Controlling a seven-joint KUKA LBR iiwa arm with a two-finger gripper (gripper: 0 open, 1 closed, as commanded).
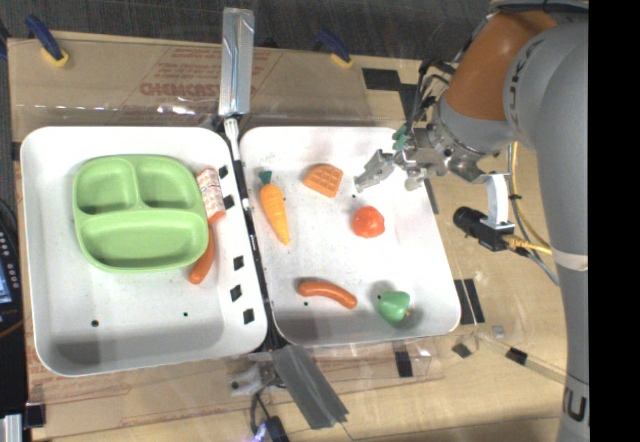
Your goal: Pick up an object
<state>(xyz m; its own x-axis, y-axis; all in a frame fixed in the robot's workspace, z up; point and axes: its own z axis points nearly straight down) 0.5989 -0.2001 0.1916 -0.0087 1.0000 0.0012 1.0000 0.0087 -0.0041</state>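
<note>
Five pieces of toy food lay in the right bin (440,260) before us: a carrot (275,213) at its nine o'clock side, a waffle-like orange square (324,179) toward twelve, a red tomato (368,221) near the middle, a sausage (326,293) toward six, and a green pepper (394,305) toward five. None of them was between the fingers of the gripper (372,173).

We saw the gripper poised over the upper part of that bin, at about one o'clock from the tomato and at three o'clock from the waffle-like square, close to both but touching neither as far as we could judge. Whether its fingers were spread or closed we could not tell; they showed as one small grey cluster at the end of the arm (500,80), which reached in from three o'clock.

Across the divider, the left bin (50,330) held a green compartment tray (138,210). At the tray's three o'clock edge lay a small cylinder with a printed label (210,190), its writing too small for us to read, and at its five o'clock corner a second sausage (203,263).

Beyond the bins, at twelve o'clock, a cardboard sheet (190,75) carried red printing that appeared upside down, and we could not make out the words.
</note>
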